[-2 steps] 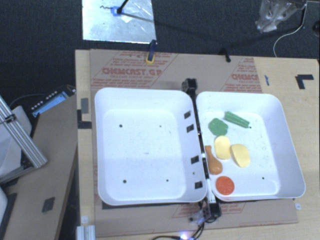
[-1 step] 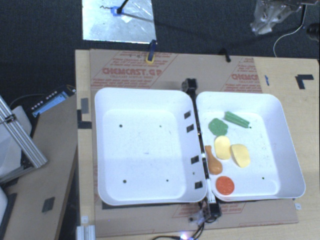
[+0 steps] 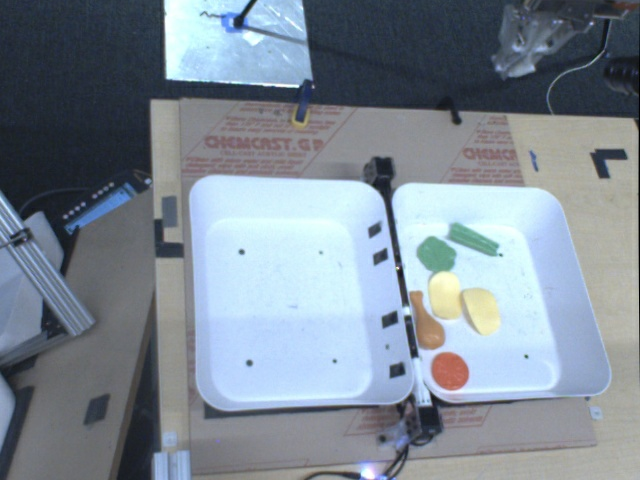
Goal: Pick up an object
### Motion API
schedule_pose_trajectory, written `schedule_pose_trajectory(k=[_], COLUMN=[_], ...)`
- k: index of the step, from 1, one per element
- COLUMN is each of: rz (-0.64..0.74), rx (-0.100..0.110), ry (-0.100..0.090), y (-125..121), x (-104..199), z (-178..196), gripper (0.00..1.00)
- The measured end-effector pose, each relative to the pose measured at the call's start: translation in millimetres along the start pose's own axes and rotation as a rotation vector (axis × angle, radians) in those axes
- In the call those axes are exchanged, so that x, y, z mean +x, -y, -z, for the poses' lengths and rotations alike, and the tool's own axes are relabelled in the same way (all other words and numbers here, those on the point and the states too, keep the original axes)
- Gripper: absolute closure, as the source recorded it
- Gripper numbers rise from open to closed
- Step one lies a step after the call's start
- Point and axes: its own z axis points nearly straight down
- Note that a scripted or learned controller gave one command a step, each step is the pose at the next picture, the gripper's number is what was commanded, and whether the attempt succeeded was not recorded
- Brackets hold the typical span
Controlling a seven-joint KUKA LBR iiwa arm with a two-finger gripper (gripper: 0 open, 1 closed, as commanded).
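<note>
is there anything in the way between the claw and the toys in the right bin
Nothing visible blocks it. The claw sits up beyond the far edge of the bench, and the right bin is open on top. The red disc, the orange piece, two yellow pieces and two green pieces lie uncovered near its left wall.

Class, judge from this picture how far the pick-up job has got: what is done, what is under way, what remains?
Nothing looks done: the green block, green lump, two yellow pieces, orange piece and red disc all lie in the right bin. Under way: the gripper sits high, beyond the bins. Left: descend, grasp one, lift.
</note>
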Motion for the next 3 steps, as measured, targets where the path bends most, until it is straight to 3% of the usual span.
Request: schedule_pose_trajectory(k=[3], rz=[0.001], rx=[0.000], ry=[-0.001], y=[10], x=[65], z=[0], gripper=[1.00])
